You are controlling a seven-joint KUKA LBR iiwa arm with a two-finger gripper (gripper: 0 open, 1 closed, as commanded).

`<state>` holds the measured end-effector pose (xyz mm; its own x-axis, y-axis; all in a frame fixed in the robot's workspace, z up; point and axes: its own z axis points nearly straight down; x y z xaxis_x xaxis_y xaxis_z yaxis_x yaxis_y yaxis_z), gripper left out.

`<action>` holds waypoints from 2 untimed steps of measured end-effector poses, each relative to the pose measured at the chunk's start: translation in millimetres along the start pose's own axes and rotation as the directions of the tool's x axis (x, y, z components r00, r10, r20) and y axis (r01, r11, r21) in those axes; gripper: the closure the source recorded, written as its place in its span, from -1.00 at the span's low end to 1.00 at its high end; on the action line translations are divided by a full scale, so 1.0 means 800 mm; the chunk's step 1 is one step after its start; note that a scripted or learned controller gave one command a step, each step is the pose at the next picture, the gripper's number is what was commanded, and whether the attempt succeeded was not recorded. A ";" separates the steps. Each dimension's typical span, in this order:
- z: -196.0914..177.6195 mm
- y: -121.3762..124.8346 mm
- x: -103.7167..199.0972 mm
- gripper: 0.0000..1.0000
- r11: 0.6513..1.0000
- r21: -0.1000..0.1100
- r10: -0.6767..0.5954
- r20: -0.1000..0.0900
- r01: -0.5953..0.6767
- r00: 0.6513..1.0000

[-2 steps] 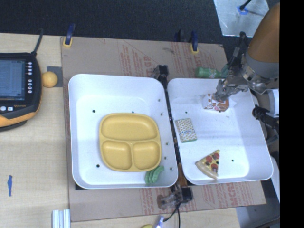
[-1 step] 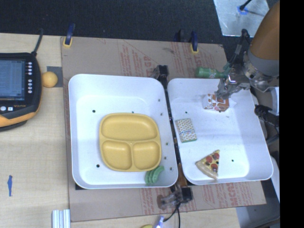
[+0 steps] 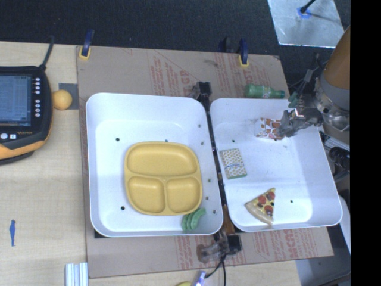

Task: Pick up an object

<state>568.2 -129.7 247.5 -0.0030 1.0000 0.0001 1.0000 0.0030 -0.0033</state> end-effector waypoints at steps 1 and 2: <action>-0.013 0.000 0.000 1.00 1.000 0.001 -0.001 -0.001 0.001 1.000; 0.020 0.021 -0.025 1.00 1.000 0.001 0.000 0.001 0.000 1.000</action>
